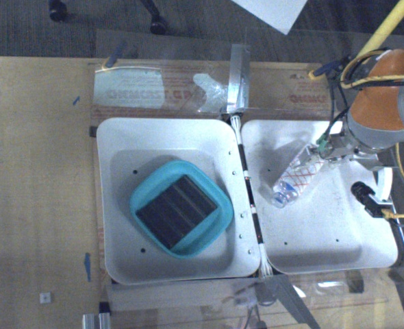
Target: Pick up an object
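Over the right bin, the gripper (325,148) meets one end of a plastic bottle (295,177).

I cannot tell whether it has hold of the bottle, since the grey and orange arm (380,108) hides that part. I count one bottle, and it is clear with red criss-cross lines and a blue cap (the cap end points down and to the left). It lies on a slant in the right bin (325,245), near the wall shared with the other bin. Lots of bare white floor shows below the bottle and to its right. I count two white bins, side by side and touching. One blue tub (219,208) sits in the left bin (120,149), with one dark ridged block (176,211) inside it. Bare floor runs all around the tub.
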